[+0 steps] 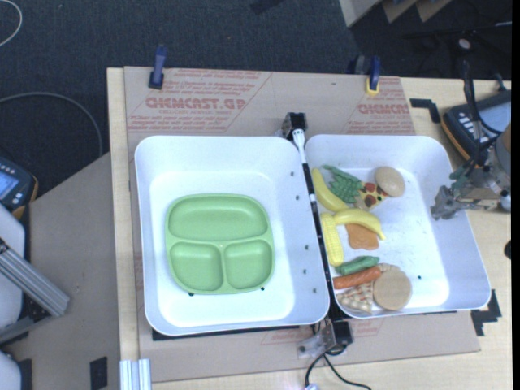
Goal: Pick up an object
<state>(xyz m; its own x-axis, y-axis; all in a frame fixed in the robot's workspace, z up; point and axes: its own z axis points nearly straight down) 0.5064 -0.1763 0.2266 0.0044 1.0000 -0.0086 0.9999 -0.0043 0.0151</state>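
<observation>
The right bin (422,242) holds toy food along its left side. A yellow banana (358,218) lies over an orange piece (362,236), with a second banana (318,190) and green beans (346,184) behind it. A tan bun (391,181) sits at the back. Near the front are a corn cob (331,244), a green pod (358,264), a carrot (356,279) and a round brown disc (392,288). My gripper (448,201) hangs over the bin's right rim, apart from all the food, with nothing seen in it.
The left bin (154,218) carries a green divided plate (219,242). A black rod (307,185) runs along the seam between the bins. Blue clamps (157,66) hold the board at the back. Bare white floor spans the right bin's right half.
</observation>
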